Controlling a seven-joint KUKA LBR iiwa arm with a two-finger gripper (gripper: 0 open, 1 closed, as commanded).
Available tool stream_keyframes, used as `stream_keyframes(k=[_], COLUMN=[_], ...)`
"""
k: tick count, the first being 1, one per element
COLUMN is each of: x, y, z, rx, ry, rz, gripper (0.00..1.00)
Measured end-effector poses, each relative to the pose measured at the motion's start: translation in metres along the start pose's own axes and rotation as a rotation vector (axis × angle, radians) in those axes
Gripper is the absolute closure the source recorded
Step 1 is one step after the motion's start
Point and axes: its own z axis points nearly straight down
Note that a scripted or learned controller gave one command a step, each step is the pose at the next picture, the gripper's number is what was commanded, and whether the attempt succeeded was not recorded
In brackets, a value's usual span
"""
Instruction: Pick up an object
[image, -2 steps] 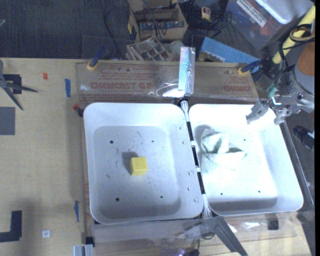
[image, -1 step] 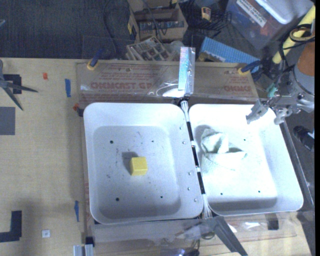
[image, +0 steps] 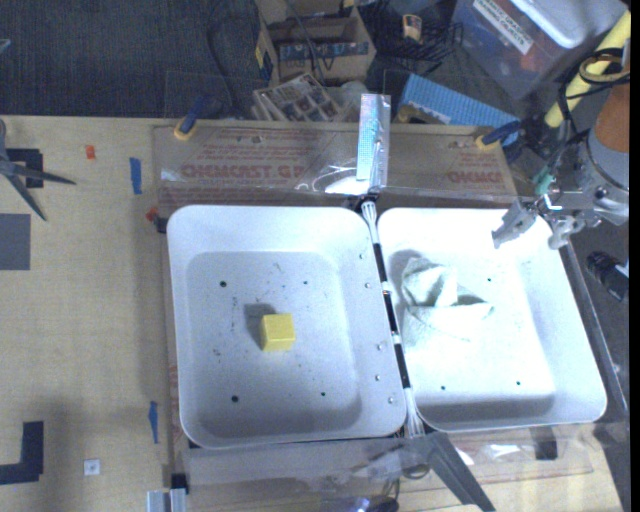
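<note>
Two white bins (image: 190, 240), one yellow block (image: 278, 332), one crumpled white cloth (image: 432, 296).

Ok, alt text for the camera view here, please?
A small yellow block lies in the left shallow white bin; a crumpled white cloth lies in the right white bin. The grey arm's tool hangs over that bin's far right corner, apart from both.

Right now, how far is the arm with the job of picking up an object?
Nothing looks done yet. The yellow block lies on the floor of the left bin, and a crumpled white item lies in the right bin. The gripper is at the right bin's upper right corner, touching neither. Reaching, grasping and lifting are all left.
</note>
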Motion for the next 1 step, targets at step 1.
stream_keyframes(k=[1], x=[-0.0223], y=[-0.0234], z=[0.0932], rx=[0.0], ry=[0.0], rz=[0.004], gripper=[0.0])
